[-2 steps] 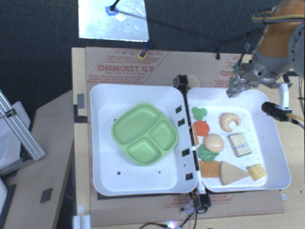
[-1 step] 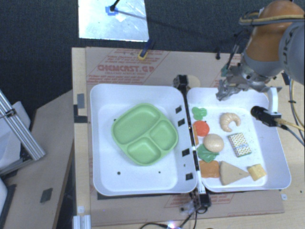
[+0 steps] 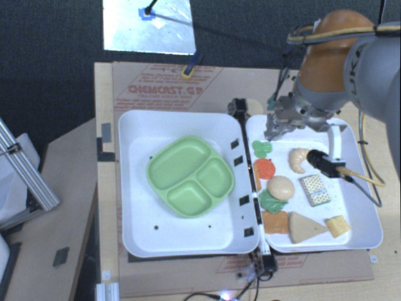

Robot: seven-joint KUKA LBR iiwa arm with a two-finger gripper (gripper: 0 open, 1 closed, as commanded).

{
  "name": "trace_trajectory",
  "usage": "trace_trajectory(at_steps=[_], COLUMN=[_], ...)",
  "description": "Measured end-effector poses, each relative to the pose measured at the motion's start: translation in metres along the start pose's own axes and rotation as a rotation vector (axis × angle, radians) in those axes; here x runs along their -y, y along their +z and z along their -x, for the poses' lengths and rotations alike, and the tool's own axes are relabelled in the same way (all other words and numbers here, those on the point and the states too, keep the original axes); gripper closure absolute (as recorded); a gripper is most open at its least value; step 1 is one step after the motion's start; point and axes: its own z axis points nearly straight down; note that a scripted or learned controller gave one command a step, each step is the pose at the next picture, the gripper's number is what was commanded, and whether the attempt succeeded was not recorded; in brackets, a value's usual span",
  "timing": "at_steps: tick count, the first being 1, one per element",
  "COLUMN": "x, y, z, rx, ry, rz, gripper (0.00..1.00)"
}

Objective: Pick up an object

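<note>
My gripper (image 3: 273, 132) hangs over the far left corner of the right bin (image 3: 366, 231), just above a small green leafy piece (image 3: 262, 148). Below that lie a red tomato (image 3: 265, 168), a beige bun (image 3: 281, 187), another green piece (image 3: 271, 201), an orange cracker (image 3: 275, 222) and a pale cheese wedge (image 3: 307, 227). A croissant (image 3: 299, 160), a blue patterned packet (image 3: 315, 190) and a yellow cube (image 3: 338, 226) lie further right. Nothing shows between the fingers.
The left bin (image 3: 135, 168) bears a green divided plate (image 3: 190, 176). A black divider strip (image 3: 245, 168) separates the bins. A shiny square sheet (image 3: 149, 16) lies behind the bench on dark floor.
</note>
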Motion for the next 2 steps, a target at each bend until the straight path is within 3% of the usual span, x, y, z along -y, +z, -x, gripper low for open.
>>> trace_trajectory(at_steps=[2], x=[0.05], y=[-0.013], z=[-0.09], rx=[-0.001], ry=[-0.001], rz=[-0.001], gripper=[1.0])
